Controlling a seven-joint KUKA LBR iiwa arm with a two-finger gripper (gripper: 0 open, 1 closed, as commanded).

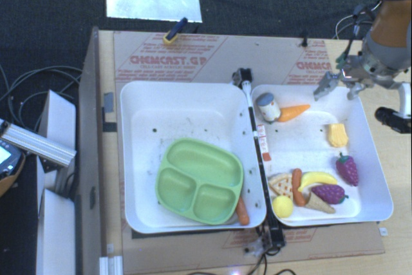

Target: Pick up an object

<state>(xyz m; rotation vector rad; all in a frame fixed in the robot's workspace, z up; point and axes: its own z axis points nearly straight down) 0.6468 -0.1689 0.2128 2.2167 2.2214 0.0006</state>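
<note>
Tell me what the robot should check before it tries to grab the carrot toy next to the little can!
1. Gripper open: ok, fingers spread.
2. Gripper holding nothing: ok.
3. Carrot in plain sight in the right bin: ok.
4. Room around the carrot: not ok, its thick end sits against the small can.
5. Gripper above the carrot: not ok, it hangs over the bin's far right corner.
6. Carrot lying flat: ok.
</note>
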